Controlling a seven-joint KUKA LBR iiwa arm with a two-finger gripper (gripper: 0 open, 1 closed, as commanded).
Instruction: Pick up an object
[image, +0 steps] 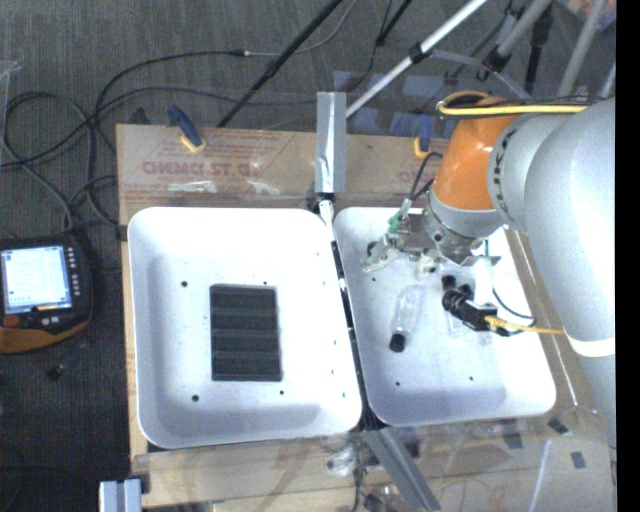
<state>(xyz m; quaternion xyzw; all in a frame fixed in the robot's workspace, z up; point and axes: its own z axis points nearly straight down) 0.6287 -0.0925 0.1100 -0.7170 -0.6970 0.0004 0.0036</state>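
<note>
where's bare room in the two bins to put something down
Left bin: bare floor all round the black ribbed pad. Right bin: bare along the near edge, below the clear bottle. Its far half is crowded by the end effector and cables.

- We look down from one fixed camera above the bench, at a slant.
- Both white bins, the left bin and the right bin, fit in frame at middling distance.
- The arm enters from the right.
</note>
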